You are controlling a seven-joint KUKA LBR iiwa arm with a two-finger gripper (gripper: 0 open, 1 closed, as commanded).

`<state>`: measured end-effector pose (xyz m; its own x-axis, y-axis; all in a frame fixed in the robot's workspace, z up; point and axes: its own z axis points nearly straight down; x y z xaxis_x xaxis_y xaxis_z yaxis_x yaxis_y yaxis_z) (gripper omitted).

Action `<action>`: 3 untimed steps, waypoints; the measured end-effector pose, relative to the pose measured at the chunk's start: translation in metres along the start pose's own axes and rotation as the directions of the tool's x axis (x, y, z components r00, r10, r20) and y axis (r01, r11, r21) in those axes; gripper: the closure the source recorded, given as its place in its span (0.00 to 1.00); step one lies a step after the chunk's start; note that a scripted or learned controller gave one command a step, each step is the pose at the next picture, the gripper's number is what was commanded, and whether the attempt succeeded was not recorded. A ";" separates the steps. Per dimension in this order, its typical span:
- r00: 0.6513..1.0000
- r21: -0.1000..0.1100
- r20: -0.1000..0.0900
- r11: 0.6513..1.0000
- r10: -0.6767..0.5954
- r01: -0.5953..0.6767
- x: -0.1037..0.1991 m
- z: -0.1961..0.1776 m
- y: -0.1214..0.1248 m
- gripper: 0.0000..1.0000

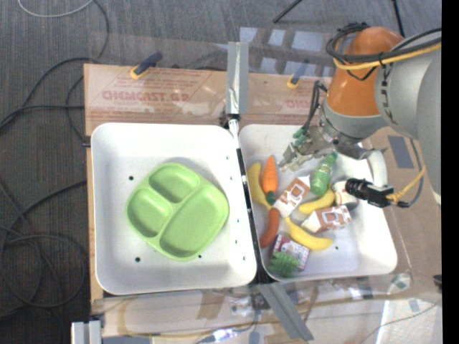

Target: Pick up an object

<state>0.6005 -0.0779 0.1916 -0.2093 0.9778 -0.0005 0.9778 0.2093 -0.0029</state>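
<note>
Jaws point(300, 149) low over right bin point(373, 260), upper centre-right of frame, apart, gripping nothing. Just below-left: carrot point(269, 178); just right: green bottle point(323, 173). Bananas, cartons lower in bin. Green divided plate point(178, 210) in left bin point(107, 163).

Red lettering on cardboard point(161, 95), not legible

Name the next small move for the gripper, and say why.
Probably lower straight down. The gripper hovers in the right bin, above its back end, nothing visibly between its fingers, with the carrot and green bottle just below.
</note>
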 end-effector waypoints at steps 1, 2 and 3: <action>1.000 0.000 0.000 1.000 0.000 0.000 0.000 0.000 0.000 0.00; 1.000 -0.032 0.013 0.999 0.025 -0.024 -0.030 0.073 -0.013 0.00; 0.997 -0.049 0.024 0.996 -0.067 0.068 -0.038 0.081 -0.013 0.00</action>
<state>0.5955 -0.1183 0.1105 -0.2746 0.9613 -0.0243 0.9602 0.2754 0.0461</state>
